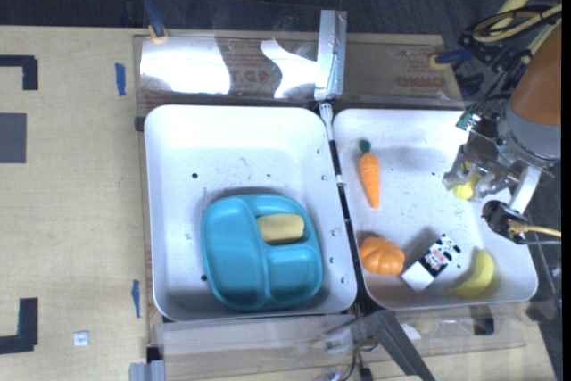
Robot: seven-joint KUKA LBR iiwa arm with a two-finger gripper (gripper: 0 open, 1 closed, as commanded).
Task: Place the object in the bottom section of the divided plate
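Arm over right bin, blue divided plate in left bin.
Bench [62,192] bears both bins; divided plate [260,252] carries a yellowish piece [281,228] in its upper right section. Pincer [473,178] at the right bin's [419,134] far edge, maybe pinching a small yellow object [463,189]; blurry, cannot tell. Carrot [369,177], pumpkin [382,255] lie near.

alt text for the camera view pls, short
Seen from above, a blue divided plate sits in the left white bin with a yellowish piece of food in its upper-right section. The right white bin holds a toy carrot, a small orange pumpkin, a black-and-white box and a yellow fruit, with the gripper over its right side.
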